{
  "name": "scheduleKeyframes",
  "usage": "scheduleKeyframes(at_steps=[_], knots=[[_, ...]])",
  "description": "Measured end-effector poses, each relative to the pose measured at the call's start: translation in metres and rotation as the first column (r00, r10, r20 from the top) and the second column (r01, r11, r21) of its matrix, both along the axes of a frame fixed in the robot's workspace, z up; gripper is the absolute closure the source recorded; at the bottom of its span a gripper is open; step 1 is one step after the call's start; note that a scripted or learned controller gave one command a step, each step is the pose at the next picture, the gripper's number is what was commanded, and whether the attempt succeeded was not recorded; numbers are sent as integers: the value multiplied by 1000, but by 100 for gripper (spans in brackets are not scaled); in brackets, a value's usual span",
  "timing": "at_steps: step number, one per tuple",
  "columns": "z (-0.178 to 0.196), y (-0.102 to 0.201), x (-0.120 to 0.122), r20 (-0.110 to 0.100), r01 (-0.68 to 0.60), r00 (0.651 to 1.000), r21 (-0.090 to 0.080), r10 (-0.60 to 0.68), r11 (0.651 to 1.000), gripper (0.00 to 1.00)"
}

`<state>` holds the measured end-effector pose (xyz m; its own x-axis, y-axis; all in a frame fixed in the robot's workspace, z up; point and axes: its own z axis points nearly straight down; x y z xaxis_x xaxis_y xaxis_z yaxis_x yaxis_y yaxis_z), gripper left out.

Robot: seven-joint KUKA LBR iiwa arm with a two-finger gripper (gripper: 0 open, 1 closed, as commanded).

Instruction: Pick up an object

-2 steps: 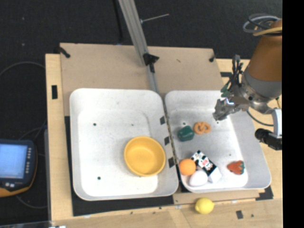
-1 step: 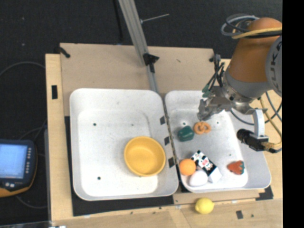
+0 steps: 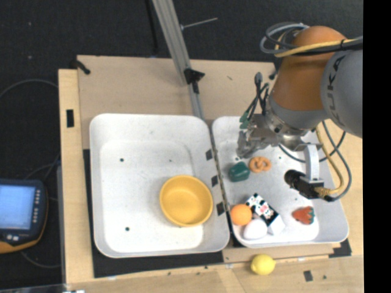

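Fingers (image 3: pixel 244 153) low in right bin (image 3: pixel 333 224), just above green object (image 3: pixel 239 171)

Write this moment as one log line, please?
gripper: over right bin, fingers unclear | nearest: green object, orange pretzel-shaped toy | yellow bowl: left bin | lemon: outside the bins

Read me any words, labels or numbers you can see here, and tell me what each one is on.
"KU", vertical dark letters cut off at the frame edge, on the grey arm.
Blue screen of the handheld pendant: too blurred to read.
Black and white block: markings too small to read.
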<state>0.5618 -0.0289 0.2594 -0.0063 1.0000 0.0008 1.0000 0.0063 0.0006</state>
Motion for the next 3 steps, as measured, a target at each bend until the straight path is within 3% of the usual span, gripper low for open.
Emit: scheduleKeyframes(at_steps=[2, 3], knots=[[-4, 98, -23, -1, -3, 1000, 3, 3, 1000, 100], [-5, 96, -22, -1, 2, 1000, 2, -2, 1000, 0]])
